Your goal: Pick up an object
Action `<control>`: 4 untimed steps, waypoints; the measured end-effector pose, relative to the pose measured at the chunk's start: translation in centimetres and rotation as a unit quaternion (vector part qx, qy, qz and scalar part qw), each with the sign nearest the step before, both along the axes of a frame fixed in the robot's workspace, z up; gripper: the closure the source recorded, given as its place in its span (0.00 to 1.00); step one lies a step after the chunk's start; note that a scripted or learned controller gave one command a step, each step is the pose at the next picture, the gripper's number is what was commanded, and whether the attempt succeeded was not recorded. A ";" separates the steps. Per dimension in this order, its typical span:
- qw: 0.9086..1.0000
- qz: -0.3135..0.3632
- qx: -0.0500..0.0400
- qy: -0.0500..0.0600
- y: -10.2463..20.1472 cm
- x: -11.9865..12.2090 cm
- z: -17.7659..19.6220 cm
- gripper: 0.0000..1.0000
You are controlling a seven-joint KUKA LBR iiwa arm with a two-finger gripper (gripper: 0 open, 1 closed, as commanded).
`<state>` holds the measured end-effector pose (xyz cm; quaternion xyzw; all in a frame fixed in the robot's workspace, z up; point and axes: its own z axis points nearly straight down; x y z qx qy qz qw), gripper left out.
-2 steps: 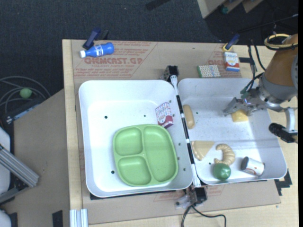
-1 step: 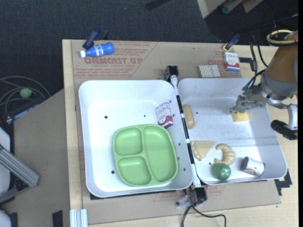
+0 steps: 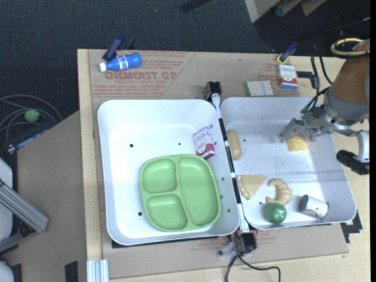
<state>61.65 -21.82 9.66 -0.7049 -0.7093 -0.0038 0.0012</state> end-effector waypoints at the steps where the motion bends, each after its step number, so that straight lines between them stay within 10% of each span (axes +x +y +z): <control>1: 1.000 0.000 -0.002 -0.001 -0.1 0.1 1.1 1.00; 2: 1.000 0.000 -0.001 -0.001 0.0 0.0 1.0 0.00; 3: 1.000 0.000 0.002 0.002 0.1 -0.5 -1.1 0.00; 4: 1.000 0.001 0.001 -0.001 0.1 -0.3 0.2 1.00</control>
